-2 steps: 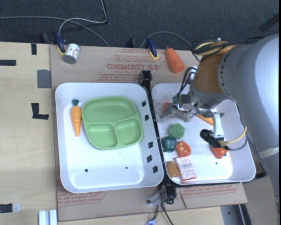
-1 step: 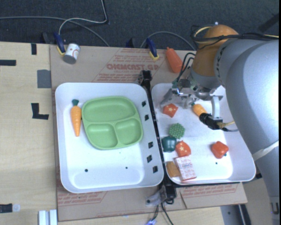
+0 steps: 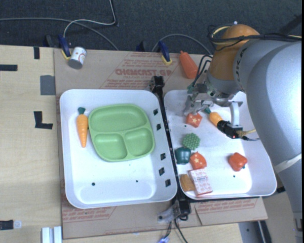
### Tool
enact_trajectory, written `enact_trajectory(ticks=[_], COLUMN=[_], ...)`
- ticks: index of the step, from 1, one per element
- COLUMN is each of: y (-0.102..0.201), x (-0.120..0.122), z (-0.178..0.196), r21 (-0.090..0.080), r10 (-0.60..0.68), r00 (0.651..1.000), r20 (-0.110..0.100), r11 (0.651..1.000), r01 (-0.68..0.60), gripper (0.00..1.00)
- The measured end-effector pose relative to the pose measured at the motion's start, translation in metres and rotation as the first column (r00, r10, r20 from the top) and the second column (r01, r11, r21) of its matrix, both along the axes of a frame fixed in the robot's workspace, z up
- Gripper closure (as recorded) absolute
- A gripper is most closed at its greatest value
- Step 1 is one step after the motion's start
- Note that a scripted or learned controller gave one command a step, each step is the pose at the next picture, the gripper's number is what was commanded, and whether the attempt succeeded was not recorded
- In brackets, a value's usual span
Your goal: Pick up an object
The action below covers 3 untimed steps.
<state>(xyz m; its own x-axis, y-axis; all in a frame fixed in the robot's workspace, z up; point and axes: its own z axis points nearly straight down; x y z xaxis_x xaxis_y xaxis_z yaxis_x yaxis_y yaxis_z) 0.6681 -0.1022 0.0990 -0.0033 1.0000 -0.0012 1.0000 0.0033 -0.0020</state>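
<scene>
A small red-orange strawberry-shaped toy [image 3: 193, 119] lies in the right shallow white bin [image 3: 258, 178], near its upper left corner. The pincer [image 3: 196, 107] sits directly above it, just beside or touching; finger spacing cannot be determined. A green sectioned plastic plate [image 3: 122, 132] occupies the left bin [image 3: 111, 196].

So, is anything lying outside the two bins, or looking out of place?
Yes. An orange carrot-like piece lies on the cardboard behind the right bin, and a small white can lies on its side behind the left bin.
</scene>
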Motion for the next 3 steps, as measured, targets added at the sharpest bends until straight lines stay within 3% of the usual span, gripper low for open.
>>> enact_trajectory(ticks=[1, 2, 3], y=[0.0, 0.0003, 0.0003], x=[0.0, 0.0, -0.0001], z=[-0.0002, 0.0095, 0.0094], r21=[0.0, -0.001, -0.001], r10=[0.0, 0.001, 0.001], r00=[1.0, 1.0, 1.0], r20=[0.0, -0.001, -0.001], r11=[1.0, 1.0, 1.0], r01=[0.0, -0.001, -0.001], gripper=[0.0, 1.0, 0.0])
